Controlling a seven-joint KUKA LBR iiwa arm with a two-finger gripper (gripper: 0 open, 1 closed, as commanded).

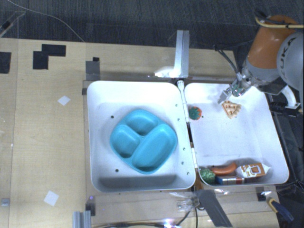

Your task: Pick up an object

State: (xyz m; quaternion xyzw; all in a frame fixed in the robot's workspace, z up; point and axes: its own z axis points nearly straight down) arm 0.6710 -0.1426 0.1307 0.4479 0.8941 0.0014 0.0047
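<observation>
On the wooden bench [42, 141], two shallow white plastic bins side by side. In the left bin [97, 108], a light-blue plastic plate with three compartments [142, 139], lying flat near the middle.

Reaching in from the right, the grey arm with its orange band [266, 46]. Low over the far part of the right bin [278, 141], the two-finger gripper [231, 93], just above and beside a small tan waffle-shaped piece [231, 109]. Whether touching it or just clear of it, hard to say. Nothing visibly held, and the grip itself (too small and blurred here) impossible to read as spread or closed.

Near the far left wall of the right bin, beside the divider, a small round green-and-red toy [194, 112], well apart from the waffle piece.

Along the near wall of the same bin, a cluster close together: a round green lump [206, 175], an orange-red sausage-shaped piece [223, 168], and a small white-and-orange carton lying on its side [251, 170].
</observation>
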